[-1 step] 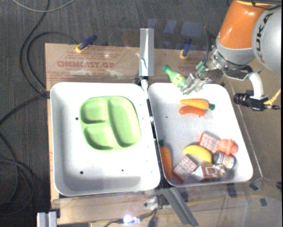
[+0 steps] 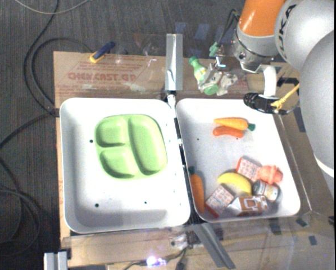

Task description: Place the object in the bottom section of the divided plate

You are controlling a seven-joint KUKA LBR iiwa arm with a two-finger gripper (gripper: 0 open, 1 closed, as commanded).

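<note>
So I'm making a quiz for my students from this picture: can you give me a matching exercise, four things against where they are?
Things:
1. divided plate
2. carrots
3. banana
4. gripper

Places:
A. upper part of the right bin
B. beyond the bins' far edge
C. left bin
D. lower part of the right bin, among small packages

Pairs: 1-C, 2-A, 3-D, 4-B

bright even overhead light, soft shadows inside the bins (image 2: pixel 72 207), slight overall blur.
</note>
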